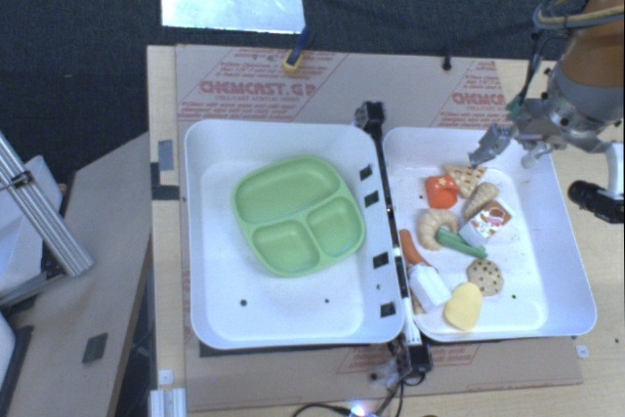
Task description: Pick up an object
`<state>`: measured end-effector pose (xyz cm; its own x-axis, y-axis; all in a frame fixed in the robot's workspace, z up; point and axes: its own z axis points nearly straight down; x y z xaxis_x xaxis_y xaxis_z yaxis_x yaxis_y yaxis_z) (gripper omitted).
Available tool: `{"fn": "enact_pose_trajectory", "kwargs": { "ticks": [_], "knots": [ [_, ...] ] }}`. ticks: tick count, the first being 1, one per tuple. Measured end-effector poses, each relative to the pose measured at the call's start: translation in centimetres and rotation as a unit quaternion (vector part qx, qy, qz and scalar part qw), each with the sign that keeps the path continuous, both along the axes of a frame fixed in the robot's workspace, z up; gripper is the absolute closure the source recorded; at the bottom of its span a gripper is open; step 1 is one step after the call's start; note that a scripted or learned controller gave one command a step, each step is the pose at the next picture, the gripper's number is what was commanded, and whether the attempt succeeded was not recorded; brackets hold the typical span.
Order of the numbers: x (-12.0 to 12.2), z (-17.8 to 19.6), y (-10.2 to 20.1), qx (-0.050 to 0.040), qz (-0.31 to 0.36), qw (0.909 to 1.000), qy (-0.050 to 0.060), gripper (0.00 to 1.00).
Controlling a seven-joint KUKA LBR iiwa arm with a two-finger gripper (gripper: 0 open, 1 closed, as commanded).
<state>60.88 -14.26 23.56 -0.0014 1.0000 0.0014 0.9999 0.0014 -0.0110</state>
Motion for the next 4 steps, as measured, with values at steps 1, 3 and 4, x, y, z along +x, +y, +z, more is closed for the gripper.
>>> {"fn": "enact_pose_trajectory", "kwargs": {
  "ticks": [1, 3, 4],
  "knots": [
    [0.2, 0.8, 0.0, -0.0008, 0.001, 1.0, -0.006, 0.0],
    [0.0, -9.6, -0.2, -0.0006, 0.0, 1.0, -0.005, 0.0],
    [0.5, -14.0, -0.2, -0.0025, 0.0, 0.9999, -0.012, 0.0]
  ]
}}
